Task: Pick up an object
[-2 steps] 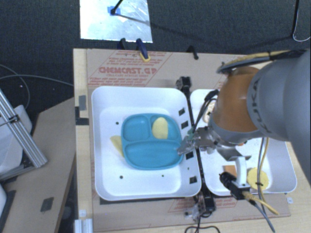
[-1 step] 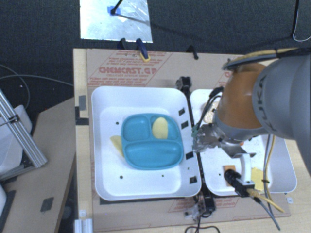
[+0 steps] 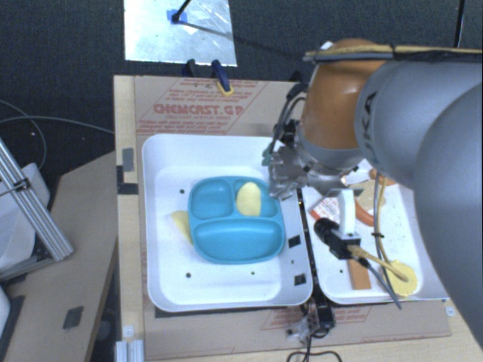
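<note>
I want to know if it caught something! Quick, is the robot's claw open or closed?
Gripper: cannot be told. It sits over the right edge of the blue tray, beside the yellow lemon-shaped object, with nothing seen between its fingers.

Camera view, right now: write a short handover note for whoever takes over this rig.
Tool: low over the seam between the bins, at the blue tray's upper right corner; nothing seen in it.
Left bin: blue divided tray with a pale yellow egg-shaped piece in its upper right compartment; a pale yellow scrap beside the tray's left edge.
Right bin: a clutter of small items, partly hidden by the arm.
Done: no pick visible.
Left: grasp an object and lift it.
</note>
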Controlling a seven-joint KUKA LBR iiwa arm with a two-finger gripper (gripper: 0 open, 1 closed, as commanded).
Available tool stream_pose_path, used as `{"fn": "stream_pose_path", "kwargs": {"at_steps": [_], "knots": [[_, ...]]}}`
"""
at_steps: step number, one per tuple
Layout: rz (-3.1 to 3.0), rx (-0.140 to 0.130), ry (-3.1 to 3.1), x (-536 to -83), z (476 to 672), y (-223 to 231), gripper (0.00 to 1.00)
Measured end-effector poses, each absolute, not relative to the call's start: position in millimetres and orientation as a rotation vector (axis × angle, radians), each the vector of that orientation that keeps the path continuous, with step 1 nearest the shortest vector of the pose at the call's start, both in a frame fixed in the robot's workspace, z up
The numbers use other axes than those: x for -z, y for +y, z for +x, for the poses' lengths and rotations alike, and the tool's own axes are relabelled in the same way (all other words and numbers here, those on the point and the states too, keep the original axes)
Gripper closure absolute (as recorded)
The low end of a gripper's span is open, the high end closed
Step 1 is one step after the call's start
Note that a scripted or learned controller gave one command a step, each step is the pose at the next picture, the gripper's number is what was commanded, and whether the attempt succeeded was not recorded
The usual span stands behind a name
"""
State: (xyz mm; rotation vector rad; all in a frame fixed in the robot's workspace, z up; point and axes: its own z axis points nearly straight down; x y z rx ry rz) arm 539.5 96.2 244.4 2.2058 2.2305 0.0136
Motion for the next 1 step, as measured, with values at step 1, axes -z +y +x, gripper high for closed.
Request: {"fn": "stream_pose_path", "kwargs": {"at_steps": [1], "knots": [[2.217,0.004,2.232,-213.1,488.3,117.2,1.00]]}}
